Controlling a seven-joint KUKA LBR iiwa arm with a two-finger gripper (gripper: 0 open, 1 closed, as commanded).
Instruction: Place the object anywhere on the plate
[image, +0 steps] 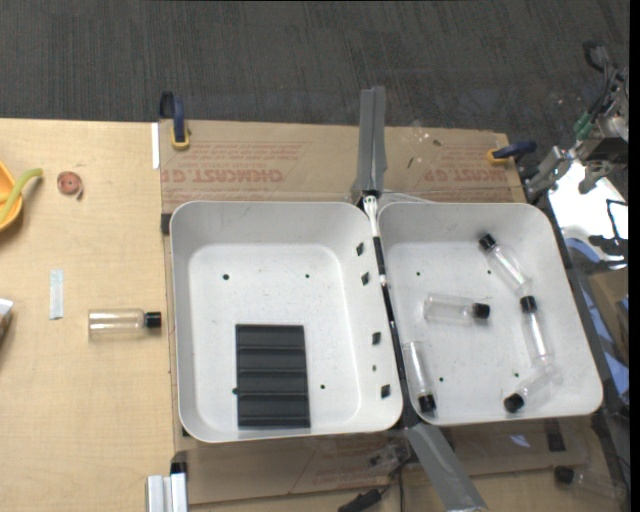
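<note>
Two shallow white bins sit side by side on cardboard (240, 160), seen from above at a slant. The left bin (176, 300) holds a dark ribbed plate (271, 377), lying flat near its front wall with bare white floor around it. The right bin (572, 290) holds five clear vials with black caps, all on their sides and apart from one another: one near the back (502, 260), one in the middle (452, 310), one along the right side (537, 330), one at the front left (417, 368) and one in the front right corner (532, 388). The two bins' raised walls meet between the vials and the plate, with a grey bar (371, 130) standing behind that join. On the wooden bench (90, 400) to the left lie a sixth vial (118, 321), a small pale strip (56, 295), a small reddish disc (68, 183) and a yellow-orange item (10, 198) cut off by the edge. Blue clamps (168, 106) grip the cardboard's back corners. How the claw stands cannot be told.
</note>
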